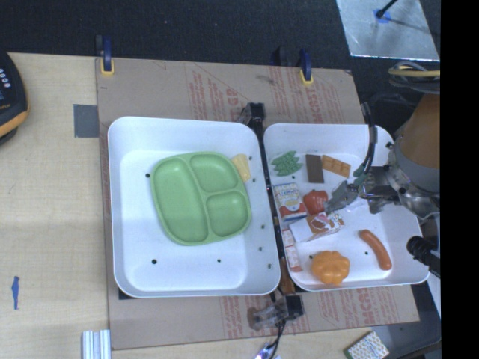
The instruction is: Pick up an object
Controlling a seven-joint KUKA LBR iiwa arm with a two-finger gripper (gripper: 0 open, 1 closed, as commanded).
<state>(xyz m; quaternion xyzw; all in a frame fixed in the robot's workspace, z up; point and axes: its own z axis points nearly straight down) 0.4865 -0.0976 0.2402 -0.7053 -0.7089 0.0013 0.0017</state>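
End effector point(338, 198) above one tomato point(316, 200).

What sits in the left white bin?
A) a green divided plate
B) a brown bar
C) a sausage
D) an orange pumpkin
A: the green divided plate lies in the left bin, while the pumpkin and sausage are in the right bin.

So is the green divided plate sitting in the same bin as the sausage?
No, the green divided plate lies in the left bin, while the sausage lies in the right bin.
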